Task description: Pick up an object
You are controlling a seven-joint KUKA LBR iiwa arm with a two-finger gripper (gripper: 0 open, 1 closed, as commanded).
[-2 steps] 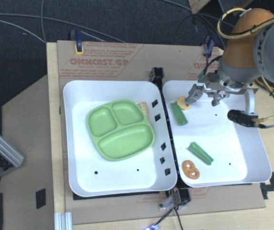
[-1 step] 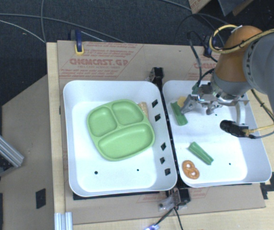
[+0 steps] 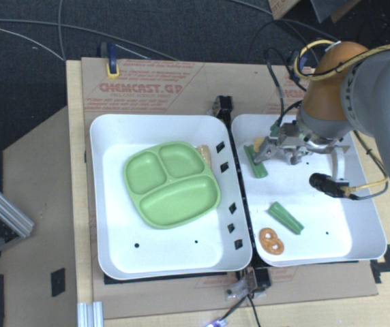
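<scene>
you see the gripper (image 3: pixel 271 148) just right of the upper flat green plastic stick (image 3: pixel 255 162), which lies nearly top-to-bottom; whether the fingers are spread, you cannot tell.

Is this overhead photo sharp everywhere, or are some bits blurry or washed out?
Camera view: the green divided plastic plate looks fairly sharp under even light; the white bins are bright, nearly washed out; the grey arm with its orange band is soft; the gripper is too blurred to read.

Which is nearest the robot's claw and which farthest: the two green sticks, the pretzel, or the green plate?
From the gripper:
1. Upper green stick, just beside it, right bin.
2. Lower green stick, mid right bin.
3. Pretzel, right bin's near corner.
4. Green plate, left bin.
</scene>
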